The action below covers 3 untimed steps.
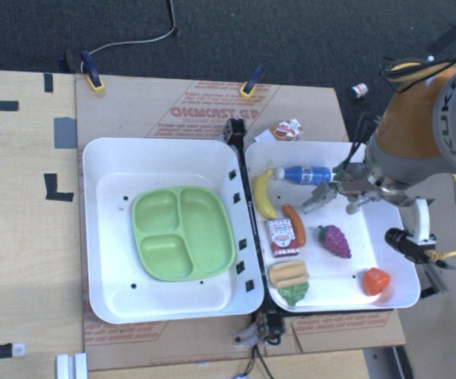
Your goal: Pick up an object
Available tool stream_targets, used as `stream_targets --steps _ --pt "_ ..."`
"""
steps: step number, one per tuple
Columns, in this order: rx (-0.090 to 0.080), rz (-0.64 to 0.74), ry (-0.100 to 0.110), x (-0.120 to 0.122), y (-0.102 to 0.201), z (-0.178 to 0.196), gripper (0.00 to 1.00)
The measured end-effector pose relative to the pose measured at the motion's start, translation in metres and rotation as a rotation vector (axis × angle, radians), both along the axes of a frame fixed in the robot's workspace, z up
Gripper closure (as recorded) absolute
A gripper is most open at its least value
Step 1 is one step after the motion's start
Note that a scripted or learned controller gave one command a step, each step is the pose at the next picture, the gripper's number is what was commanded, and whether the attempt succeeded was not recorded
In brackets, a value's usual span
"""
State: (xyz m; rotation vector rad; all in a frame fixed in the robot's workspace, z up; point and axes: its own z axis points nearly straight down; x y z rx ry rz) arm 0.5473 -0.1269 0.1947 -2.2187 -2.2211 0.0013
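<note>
white plastic is what you see most: two shallow bins side by side on the desk point(23, 212), over a cardboard sheet point(212, 109). in the left bin point(102, 172) a green divided tray point(185, 233) lies flat near the middle. the right bin point(386, 290) holds the loose objects. a yellow banana point(264, 194) lies along its left wall, and beside it a blue bottle point(301, 174) lies on its side near the far wall. below the banana you find an orange hot dog sausage point(293, 222) touching a small red packet point(281, 237). under that sits a sandwich bun point(288, 273) with a green leaf point(294, 293) at the near wall. purple grapes point(334, 241) lie in the middle, and a red tomato point(376, 281) sits near the right corner.

the arm point(417, 133) reaches in from your right. its jaws point(337, 198) stand released over the bin, spread apart with nothing between them, just right of the bottle's cap end and above the grapes. every object rests on the bin floor. outside the bin, a small red and white wrapper point(288, 129) lies on the cardboard.
</note>
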Motion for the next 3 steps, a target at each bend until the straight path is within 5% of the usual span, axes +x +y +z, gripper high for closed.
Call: stream_targets --steps 1,2,3 --pt "-0.002 0.001 -0.007 0.032 -0.007 -0.107 0.00" --pt "-0.003 0.000 -0.006 0.032 -0.007 -0.097 1.00" --pt "-0.001 0.001 -0.003 0.020 0.049 -0.010 1.00"
